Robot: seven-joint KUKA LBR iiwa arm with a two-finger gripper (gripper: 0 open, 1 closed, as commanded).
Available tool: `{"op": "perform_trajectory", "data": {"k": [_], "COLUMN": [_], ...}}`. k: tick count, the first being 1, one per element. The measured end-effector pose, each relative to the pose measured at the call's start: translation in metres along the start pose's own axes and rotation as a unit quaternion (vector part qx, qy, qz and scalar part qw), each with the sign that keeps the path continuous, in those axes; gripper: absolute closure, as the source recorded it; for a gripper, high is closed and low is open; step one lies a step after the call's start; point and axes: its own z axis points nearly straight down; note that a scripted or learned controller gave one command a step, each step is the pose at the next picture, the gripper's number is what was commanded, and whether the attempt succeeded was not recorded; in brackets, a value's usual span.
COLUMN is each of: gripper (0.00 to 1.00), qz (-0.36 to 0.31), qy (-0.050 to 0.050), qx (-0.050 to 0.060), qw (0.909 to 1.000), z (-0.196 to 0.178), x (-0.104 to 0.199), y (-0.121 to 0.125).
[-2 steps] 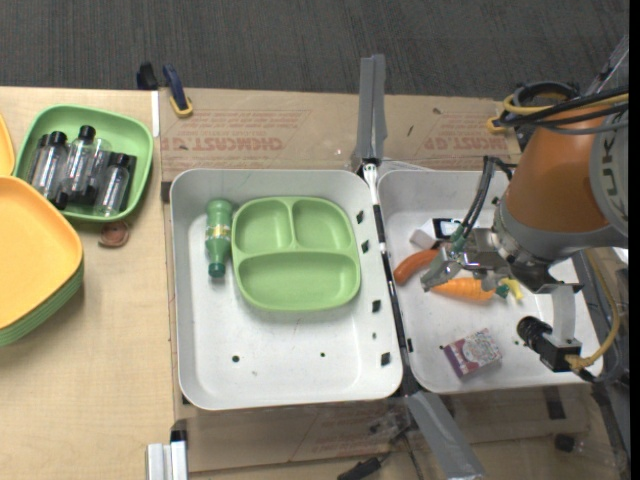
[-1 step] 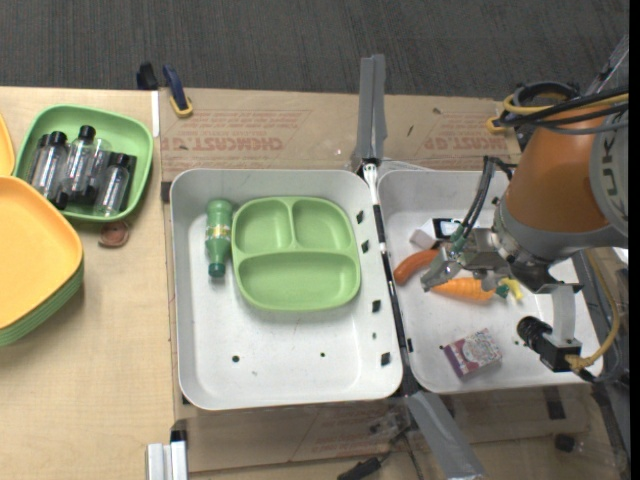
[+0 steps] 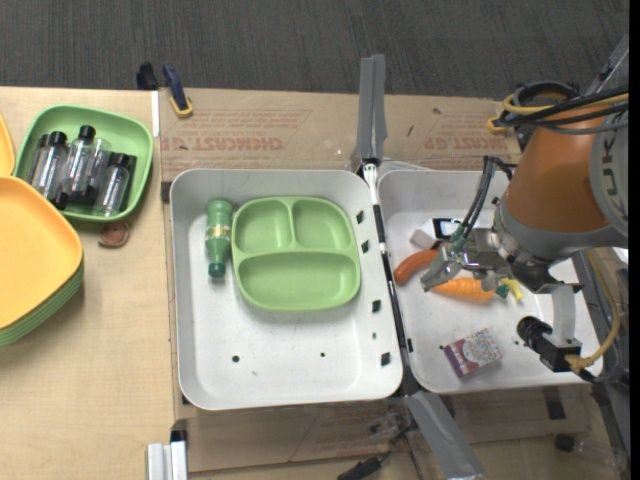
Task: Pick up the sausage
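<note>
The pincer (image 3: 447,270), whether spread or closed I cannot tell, hangs low in the right-hand shallow white bin (image 3: 425,368), its tip just beside the reddish-orange toy sausage (image 3: 412,265), which lies slantwise toward the bin's left wall, above an orange carrot-like toy (image 3: 468,289).

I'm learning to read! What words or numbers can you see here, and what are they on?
"CHEMCUSTZ", as best it reads: red print, mirrored or upside down, on the cardboard.
Same red print again, half hidden, at the cardboard's right.
"UK": part of a word on the arm.
Small box: print too small to read.
Bottles: labels too small to read.
</note>
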Motion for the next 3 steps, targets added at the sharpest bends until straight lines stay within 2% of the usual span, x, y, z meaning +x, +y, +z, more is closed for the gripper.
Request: {"op": "perform_trajectory", "data": {"k": [1, 2, 3], "gripper": [0.00, 0.00, 0.00], "qz": [0.000, -0.003, 0.025], "qy": [0.000, 0.000, 0.000], "qx": [0.000, 0.000, -0.001], "qw": [1.0000, 1.0000, 0.9997], "z": [0.000, 0.000, 0.000], "x": [0.000, 0.029, 0.086], "y": [0.000, -0.027, -0.017]}}
